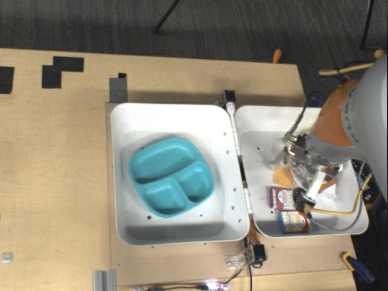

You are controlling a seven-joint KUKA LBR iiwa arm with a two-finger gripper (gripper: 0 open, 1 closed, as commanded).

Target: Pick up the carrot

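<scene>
Dark grey carpet runs along the far side of the scene, and thin black stand legs cross it. A pale wooden table [54, 180] fills the rest, with black square marks at its far left. Two shallow white bins sit side by side on it. The left bin [121, 162] holds a teal plate [173, 176] with three compartments, lying slightly left of the bin's middle. The arm [357, 111] reaches in from the right over the right bin [254, 126], and the gripper [303, 174] hangs low among the things there; I cannot tell how it is set. Near it lie a tan wedge [282, 176], a purple packet [281, 197] and a small can [293, 221]. An orange piece, possibly the carrot [328, 187], peeks out just right of the gripper.
</scene>
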